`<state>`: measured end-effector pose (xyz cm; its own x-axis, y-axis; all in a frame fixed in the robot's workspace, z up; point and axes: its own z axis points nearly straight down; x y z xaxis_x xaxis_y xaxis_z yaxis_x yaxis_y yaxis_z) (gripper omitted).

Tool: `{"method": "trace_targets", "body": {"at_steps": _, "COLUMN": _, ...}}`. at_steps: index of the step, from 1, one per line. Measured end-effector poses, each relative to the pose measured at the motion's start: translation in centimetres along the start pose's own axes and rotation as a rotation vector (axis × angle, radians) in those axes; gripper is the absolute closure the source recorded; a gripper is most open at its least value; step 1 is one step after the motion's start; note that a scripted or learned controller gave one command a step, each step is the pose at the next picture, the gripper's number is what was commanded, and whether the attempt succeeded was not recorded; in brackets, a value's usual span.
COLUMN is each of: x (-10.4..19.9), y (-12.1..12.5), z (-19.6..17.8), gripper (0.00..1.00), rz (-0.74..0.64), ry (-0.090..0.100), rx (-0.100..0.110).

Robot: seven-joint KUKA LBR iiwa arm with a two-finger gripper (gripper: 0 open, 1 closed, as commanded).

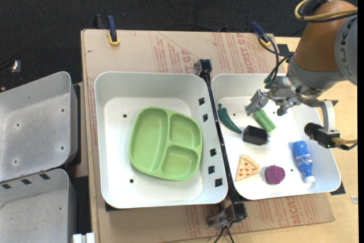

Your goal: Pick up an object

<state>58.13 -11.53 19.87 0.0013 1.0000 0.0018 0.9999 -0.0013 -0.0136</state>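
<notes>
Trouble could start with crowding in the right bin (327, 173), where the gripper (268, 101) hangs low over a knot of small things. A light green block (264, 120) lies just under and beside the fingertips, with a black block (255, 135) close against its lower end and a dark green curved piece (228, 119) nearby to the left. Judging from that layout, a closing stroke aimed at the green block might catch the black block too, or nudge one away so the fingers meet on nothing. The green block also lies at a slant, so a grasp not squared to it could squeeze it out sideways.

Farther toward the near edge sit a pizza-slice toy (247, 168), a purple round thing (275, 174) and a blue bottle (302, 160) — well apart from the fingers and unlikely to interfere. The left bin (108, 122) holds a green divided tray (166, 144), far from the action.

Nothing appears between the fingers, and the grey metal parts at the tip blur together — whether the gripper is spread or closed cannot be told. The wrist and orange band (324, 31) cover part of the right bin's far corner, so anything lying there is hidden. Whether the fingertips touch the green block or hover above it is also unclear from this slanted angle.
</notes>
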Motion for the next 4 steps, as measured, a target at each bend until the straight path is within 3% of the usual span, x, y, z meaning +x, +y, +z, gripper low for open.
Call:
{"method": "trace_targets", "body": {"at_steps": 1, "x": 0.0, "y": 0.3, "z": -0.7, "gripper": 0.00, "rz": -0.002, "ry": -0.002, "rx": -0.013}}
{"method": "trace_targets", "body": {"at_steps": 4, "x": 0.5, "y": 0.0, "z": 10.8, "gripper": 0.00, "rz": -0.001, "ry": -0.001, "rx": -0.011}}
